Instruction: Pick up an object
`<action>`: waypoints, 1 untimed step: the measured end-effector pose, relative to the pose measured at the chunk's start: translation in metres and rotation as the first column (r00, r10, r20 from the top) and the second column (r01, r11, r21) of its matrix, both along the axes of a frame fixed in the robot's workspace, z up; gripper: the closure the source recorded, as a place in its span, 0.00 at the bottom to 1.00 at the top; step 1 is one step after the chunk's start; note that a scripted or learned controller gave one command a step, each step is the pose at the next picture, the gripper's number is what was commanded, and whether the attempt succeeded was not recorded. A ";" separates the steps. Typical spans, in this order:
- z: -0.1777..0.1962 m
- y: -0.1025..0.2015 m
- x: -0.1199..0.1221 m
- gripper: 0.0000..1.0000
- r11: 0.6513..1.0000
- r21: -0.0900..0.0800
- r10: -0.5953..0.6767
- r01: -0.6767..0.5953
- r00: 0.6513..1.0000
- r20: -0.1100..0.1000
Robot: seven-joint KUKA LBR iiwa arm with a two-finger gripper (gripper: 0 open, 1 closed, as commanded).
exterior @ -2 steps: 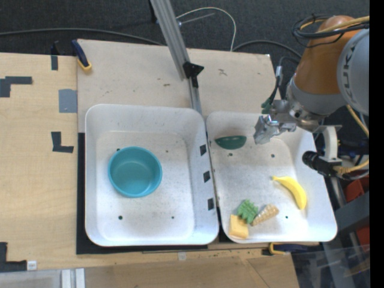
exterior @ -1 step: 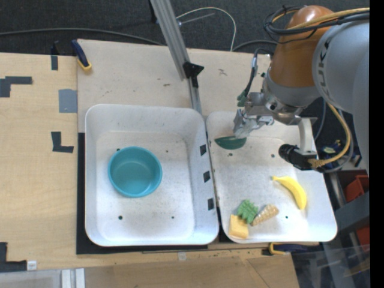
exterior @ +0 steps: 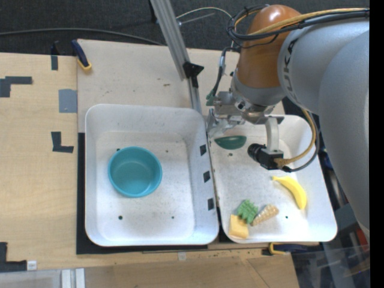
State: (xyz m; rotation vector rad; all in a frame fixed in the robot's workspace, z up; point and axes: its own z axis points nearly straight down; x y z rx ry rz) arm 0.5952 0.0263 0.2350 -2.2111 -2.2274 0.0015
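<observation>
My gripper [exterior: 226, 123] hangs over the back left corner of the right bin [exterior: 318, 224], close to the wall shared with the left bin. A dark green bowl-shaped object [exterior: 231, 141] lies directly under it, touching or nearly touching the gripper's lower end. Whether it is gripped cannot be made out. Toward the front of the same bin lie a yellow banana [exterior: 292, 191], a green leafy toy [exterior: 246, 210], a beige ridged piece [exterior: 265, 215] and a yellow wedge [exterior: 238, 228].
A teal bowl [exterior: 135, 171] sits upright in the left bin [exterior: 96, 221]. A slanted metal pole [exterior: 174, 41] rises behind the bins. The grey arm with its orange band [exterior: 264, 47] covers the right bin's back. A black cabled unit [exterior: 264, 155] hangs beside the gripper.
</observation>
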 end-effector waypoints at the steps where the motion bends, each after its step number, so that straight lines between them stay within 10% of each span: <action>1: -0.012 0.056 0.013 1.00 1.000 -0.001 0.000 0.000 1.000 0.001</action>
